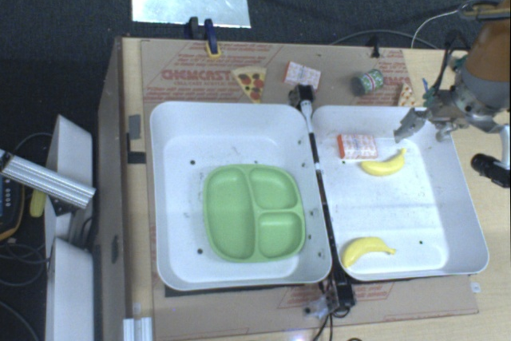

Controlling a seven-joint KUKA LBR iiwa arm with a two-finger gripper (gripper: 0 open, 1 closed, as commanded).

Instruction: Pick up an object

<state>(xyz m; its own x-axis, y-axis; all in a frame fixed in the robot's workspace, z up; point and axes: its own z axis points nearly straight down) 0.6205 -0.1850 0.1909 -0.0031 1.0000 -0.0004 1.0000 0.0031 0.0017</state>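
Note:
The right bin (459, 196) holds a small red and white box (357, 146) near its far left corner. A yellow banana (383, 165) lies just in front of the box, and a second banana (366, 250) rests near the bin's front left. My gripper (424, 128) hovers over the far right part of this bin, just right of and behind the first banana. It is open, with its fingers (406, 127) spread and nothing between them.
A green divided plate (255, 213) lies in the left bin (176, 172). Behind the bins on the cardboard sit a toy pizza slice (250, 82), a small card (303, 74) and a green can (370, 81). A black divider (317, 172) runs between the bins.

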